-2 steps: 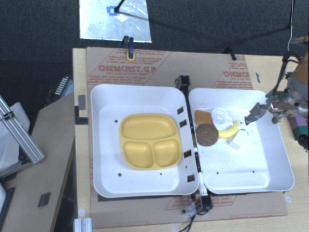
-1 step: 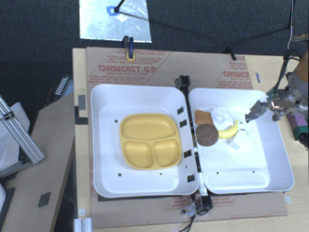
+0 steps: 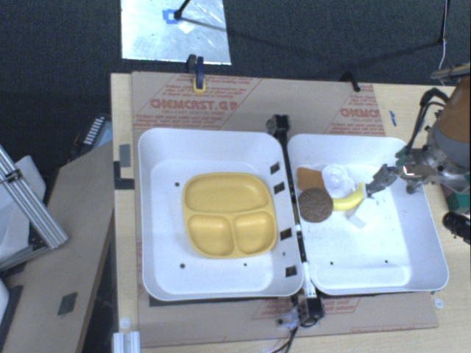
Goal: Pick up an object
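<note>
In the right bin (image 3: 412, 271) a small pile lies near the left wall: a yellow banana (image 3: 346, 201), a round brown disc (image 3: 316, 205), an orange-brown piece (image 3: 309, 177) and a clear plastic cup-like object (image 3: 336, 177). A small white piece (image 3: 356, 220) rests just below the banana. My gripper (image 3: 379, 180) reaches in from the right and its tip sits just right of the banana's upper end, close to it or touching it. Nothing is visibly lifted.
The left bin (image 3: 158, 219) holds a yellow compartment plate (image 3: 227, 214). A black divider with clips (image 3: 287, 197) runs between the bins. The arm's grey wrist (image 3: 449, 149) hangs over the right bin's right rim. A metal frame (image 3: 26, 204) stands at the far left.
</note>
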Available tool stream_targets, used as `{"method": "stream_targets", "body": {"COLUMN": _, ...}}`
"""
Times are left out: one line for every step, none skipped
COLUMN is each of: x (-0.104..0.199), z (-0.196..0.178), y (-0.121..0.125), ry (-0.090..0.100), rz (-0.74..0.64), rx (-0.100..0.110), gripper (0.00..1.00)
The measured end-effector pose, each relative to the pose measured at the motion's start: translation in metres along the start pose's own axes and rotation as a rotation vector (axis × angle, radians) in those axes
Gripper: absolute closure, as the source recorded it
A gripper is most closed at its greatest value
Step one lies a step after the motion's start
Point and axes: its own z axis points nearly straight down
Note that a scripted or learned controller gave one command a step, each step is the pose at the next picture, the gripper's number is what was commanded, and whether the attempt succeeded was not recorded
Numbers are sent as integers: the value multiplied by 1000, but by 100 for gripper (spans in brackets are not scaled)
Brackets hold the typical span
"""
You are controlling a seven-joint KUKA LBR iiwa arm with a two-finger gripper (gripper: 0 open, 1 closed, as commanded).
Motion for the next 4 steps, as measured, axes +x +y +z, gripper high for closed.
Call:
{"method": "stream_targets", "body": {"x": -4, "z": 41, "y": 3, "ry": 0, "rz": 0, "rx": 0, "gripper": 0}}
{"method": "stream_targets", "body": {"x": -2, "z": 84, "y": 8, "ry": 1, "rz": 0, "rx": 2, "gripper": 0}}
{"method": "stream_targets", "body": {"x": -3, "z": 71, "y": 9, "ry": -1, "rz": 0, "rx": -3, "gripper": 100}}
{"method": "stream_targets", "body": {"x": 6, "z": 11, "y": 10, "ry": -1, "rz": -3, "rx": -6, "gripper": 100}}
